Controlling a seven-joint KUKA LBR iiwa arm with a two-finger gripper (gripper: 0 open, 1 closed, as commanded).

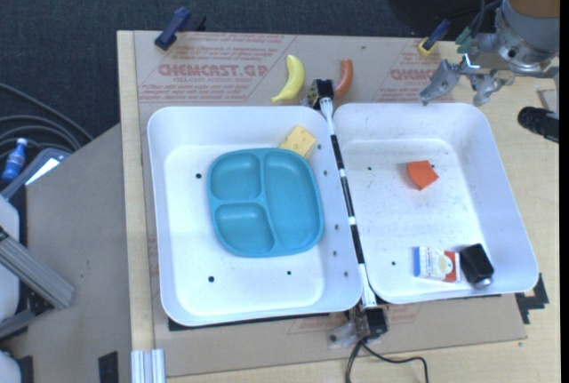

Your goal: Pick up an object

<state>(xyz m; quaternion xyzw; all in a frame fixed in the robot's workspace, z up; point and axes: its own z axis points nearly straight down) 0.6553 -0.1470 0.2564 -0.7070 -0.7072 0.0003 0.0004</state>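
While the gripper hangs over the right bin's far rim, its jaws stand spread. An orange block lies below.

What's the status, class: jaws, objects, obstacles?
Gripper above right bin's far rim, nothing between jaws. Orange block, carton, black item lie in right bin. Nothing blocking the block.

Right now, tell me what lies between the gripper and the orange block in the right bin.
Nothing: the camera view shows bare white bin floor between the gripper and the orange block.
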